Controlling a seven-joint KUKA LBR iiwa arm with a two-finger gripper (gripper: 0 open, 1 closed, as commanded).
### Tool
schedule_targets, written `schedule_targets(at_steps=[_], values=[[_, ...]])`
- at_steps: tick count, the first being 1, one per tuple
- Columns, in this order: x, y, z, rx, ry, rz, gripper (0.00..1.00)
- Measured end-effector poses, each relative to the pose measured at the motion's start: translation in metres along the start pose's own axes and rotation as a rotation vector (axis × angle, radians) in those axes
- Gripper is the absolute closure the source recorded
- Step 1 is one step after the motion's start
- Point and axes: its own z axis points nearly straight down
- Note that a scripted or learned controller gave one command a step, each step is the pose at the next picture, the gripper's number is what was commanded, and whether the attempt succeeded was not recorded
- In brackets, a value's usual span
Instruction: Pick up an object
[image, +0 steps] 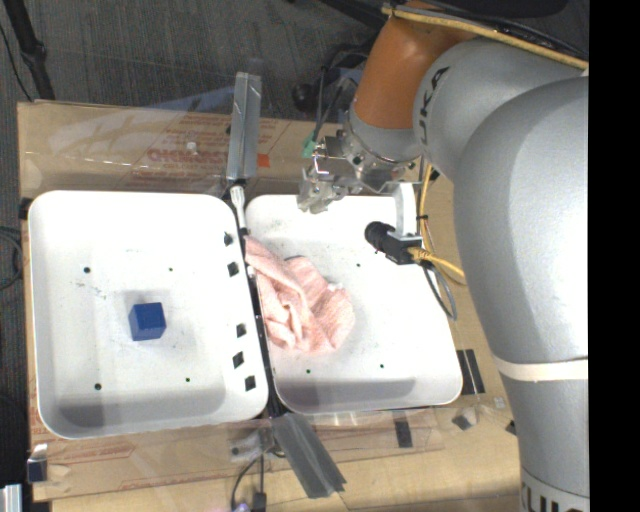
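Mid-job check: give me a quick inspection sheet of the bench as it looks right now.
Surface: two white bins side by side, left bin, right bin, on a brown bench.
Job's things: blue cube in left bin; crumpled pink cloth in right bin, against the divider.
Clutter: nothing seen.
Pincer: over the right bin's far edge, nothing seen in it.
Cables: yellow cable beside the arm.
Surroundings: dark floor beyond the bench.

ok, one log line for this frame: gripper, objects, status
gripper above right bin's far edge, holding nothing | pink cloth in right bin, by divider | blue cube in left bin | pick not done
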Motion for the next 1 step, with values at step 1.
schedule_targets(at_steps=[1], values=[[0.0012, 0.0002, -0.0095, 0.003, 0.0, -0.007, 1.0]])
